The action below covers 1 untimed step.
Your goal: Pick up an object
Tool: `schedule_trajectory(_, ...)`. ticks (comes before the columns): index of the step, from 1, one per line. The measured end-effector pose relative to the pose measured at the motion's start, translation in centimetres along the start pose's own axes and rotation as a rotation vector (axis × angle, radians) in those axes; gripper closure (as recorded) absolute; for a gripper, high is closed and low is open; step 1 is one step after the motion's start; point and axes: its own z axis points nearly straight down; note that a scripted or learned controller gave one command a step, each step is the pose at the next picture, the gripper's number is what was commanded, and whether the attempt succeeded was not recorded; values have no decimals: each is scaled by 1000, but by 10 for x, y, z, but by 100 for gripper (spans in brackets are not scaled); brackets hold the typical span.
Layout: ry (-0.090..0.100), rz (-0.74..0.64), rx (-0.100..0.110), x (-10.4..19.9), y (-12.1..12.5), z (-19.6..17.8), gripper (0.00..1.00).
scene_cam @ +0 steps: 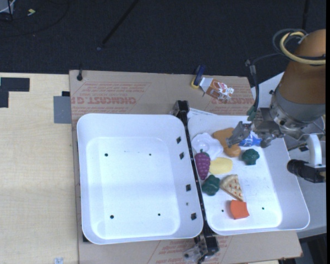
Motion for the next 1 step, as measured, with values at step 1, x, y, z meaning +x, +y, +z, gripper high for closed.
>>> schedule_trajectory(1, 1, 5, 7, -71, -13, 68, 0)
